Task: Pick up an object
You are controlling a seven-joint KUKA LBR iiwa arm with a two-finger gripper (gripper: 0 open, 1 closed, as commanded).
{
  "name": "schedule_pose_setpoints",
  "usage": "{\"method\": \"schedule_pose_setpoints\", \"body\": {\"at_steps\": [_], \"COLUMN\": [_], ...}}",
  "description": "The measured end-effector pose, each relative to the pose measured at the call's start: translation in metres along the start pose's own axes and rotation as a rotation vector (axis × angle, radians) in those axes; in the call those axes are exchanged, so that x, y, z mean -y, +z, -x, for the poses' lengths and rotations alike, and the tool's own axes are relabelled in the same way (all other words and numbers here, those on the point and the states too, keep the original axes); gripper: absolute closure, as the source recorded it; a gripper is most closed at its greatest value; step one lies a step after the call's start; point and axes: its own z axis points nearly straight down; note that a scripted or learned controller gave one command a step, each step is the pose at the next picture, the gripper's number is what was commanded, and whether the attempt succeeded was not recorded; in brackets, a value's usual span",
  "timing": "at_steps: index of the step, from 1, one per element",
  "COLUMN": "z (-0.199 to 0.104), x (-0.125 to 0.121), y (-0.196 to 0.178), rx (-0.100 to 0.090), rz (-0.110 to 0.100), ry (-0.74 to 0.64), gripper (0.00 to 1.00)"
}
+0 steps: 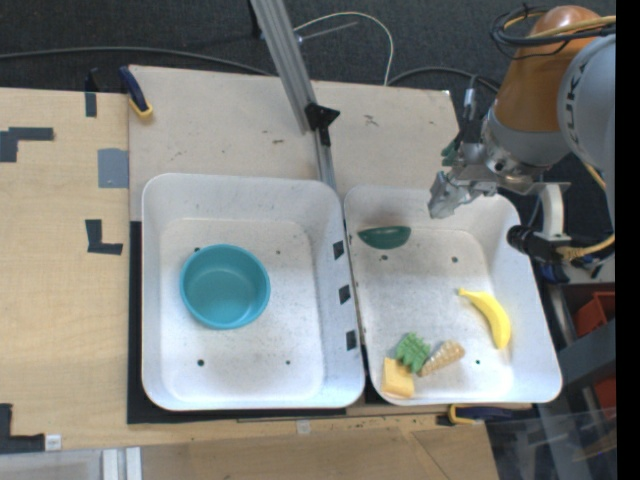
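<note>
Camera view puts your nearest targets at the right bin's (520, 268) front edge: yellow block (397, 380), green toy (411, 349), cracker-like piece (444, 357). Past them lies the banana (488, 316); farther, a dark green dish (384, 236). Your claw (443, 199) hovers above the back rim; whether it's spread, I cannot tell. Nothing is picked yet; next you must descend.

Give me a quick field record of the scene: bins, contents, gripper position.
left bin: holds a blue bowl, upright
right bin: holds a dark green dish near the far edge, a banana at the right, and a green piece, a tan piece and a yellow block clustered at the near edge
gripper: above the right bin's far right corner, nothing visibly held
finger state: cannot tell
</note>
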Motion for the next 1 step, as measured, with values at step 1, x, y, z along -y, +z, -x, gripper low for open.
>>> {"method": "schedule_pose_setpoints", "body": {"at_steps": [1], "z": [-0.0618], "x": [0.0014], "y": [-0.0049], "rx": [-0.001], "rz": [-0.001], "ry": [-0.001], "gripper": [1.00]}}
